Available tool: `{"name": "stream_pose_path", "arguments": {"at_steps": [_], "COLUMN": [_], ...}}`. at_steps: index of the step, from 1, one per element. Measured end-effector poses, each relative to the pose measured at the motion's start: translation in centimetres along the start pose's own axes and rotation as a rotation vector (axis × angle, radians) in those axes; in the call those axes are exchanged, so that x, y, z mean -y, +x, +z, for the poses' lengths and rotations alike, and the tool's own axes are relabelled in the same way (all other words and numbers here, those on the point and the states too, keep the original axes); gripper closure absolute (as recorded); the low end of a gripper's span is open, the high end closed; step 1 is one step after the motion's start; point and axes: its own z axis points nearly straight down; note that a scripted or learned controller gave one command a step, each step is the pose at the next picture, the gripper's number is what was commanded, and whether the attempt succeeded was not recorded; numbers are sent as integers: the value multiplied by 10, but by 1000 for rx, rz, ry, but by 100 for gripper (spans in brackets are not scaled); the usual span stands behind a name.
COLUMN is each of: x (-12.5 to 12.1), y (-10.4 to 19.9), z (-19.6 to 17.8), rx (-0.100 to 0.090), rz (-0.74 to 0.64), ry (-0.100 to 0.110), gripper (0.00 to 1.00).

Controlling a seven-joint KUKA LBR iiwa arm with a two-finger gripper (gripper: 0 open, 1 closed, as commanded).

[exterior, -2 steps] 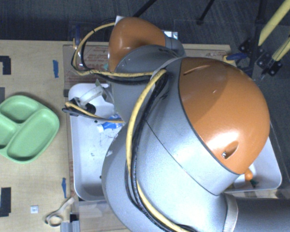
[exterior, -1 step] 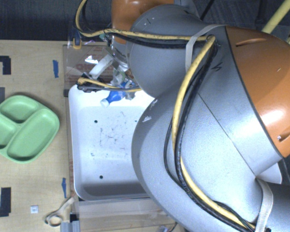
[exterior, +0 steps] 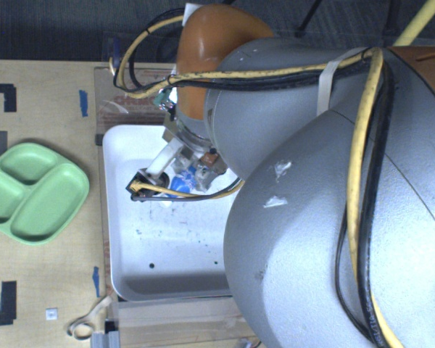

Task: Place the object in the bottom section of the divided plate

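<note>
At the far left the green divided plate lies on the pale worktop, outside the bins. Its bottom section, the large long one, runs at a slant from lower left to upper right (the two smaller sections are above it).

To the right of the plate comes the white bin. In its upper part the pincer is low, close to the bin's floor. Directly at its tip a small blue thing shows, which I judge to be the object of the task. It is too small and too covered to give its long axis. I cannot tell if the pincer is apart, together or clamped on it.

So the relation that matters is this: the target section lies to the left of the pincer and a little lower in the view, well apart, with the bin's left wall between them.

Further right, the grey arm reaches in from the right and bends down steeply, its orange band above the wrist.
</note>
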Motion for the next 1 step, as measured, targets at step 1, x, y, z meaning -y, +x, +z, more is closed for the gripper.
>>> {"name": "stream_pose_path", "arguments": {"at_steps": [1], "x": [-59], "y": [52], "z": [-75], "rx": [-7], "rz": [435], "ry": [-2], "gripper": [100]}}
